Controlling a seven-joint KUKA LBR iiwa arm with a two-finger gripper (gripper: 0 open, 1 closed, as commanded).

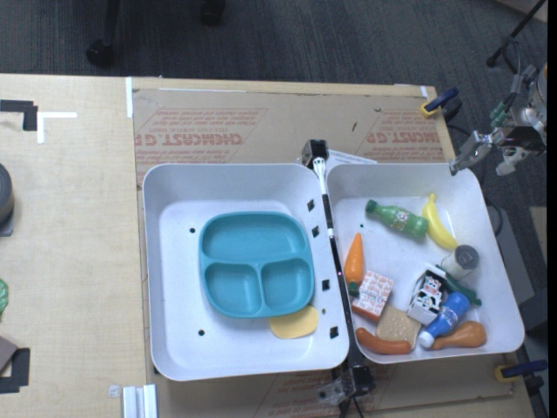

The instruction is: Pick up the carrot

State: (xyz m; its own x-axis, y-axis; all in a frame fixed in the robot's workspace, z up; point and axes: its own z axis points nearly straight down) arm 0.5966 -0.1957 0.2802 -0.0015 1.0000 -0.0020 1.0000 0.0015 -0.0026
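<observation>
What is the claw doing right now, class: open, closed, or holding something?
Claw: above the right bin's far right corner, well away from the carrot; whether it is open or closed cannot be told.

The scene is evenly and brightly lit from above, with only soft, faint shadows cast inside the white bins (165,320). Mild glare is seen on their walls, and fine detail is slightly blurred throughout.

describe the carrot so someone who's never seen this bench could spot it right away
Look in the right-hand white bin, along its left wall beside the divider. The carrot is the small orange cone with a green tip, lying above a patterned box.
</observation>
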